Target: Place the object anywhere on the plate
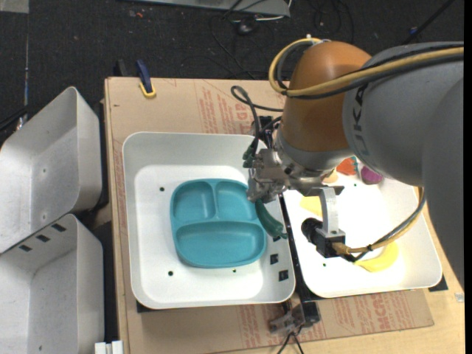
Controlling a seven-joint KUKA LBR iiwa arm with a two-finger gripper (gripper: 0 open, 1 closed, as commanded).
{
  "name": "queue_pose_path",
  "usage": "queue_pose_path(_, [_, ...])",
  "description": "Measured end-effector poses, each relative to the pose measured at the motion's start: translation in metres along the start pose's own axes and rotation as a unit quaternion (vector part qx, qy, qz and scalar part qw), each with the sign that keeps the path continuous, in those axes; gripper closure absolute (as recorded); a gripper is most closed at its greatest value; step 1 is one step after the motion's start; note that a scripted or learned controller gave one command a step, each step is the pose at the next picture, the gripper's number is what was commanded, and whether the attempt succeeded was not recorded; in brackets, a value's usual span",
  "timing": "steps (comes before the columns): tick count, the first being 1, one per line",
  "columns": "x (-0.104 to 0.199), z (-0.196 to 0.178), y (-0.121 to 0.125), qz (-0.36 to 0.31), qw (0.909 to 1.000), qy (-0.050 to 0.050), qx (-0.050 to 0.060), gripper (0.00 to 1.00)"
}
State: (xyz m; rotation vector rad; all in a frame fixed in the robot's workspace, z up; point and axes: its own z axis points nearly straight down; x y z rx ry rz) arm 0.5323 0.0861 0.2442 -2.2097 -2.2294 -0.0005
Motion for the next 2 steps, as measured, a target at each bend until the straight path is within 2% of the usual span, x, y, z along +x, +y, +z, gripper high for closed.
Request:
queue_pose_path(1, [0.048, 0.0167, -0.0247, 0.001, 1.0, -0.001, 0.001, 1.0])
queue_pose_path(2, [0.0455, 0.0162, -0.0236, 0.004, 1.0, -0.001, 0.0, 0.0])
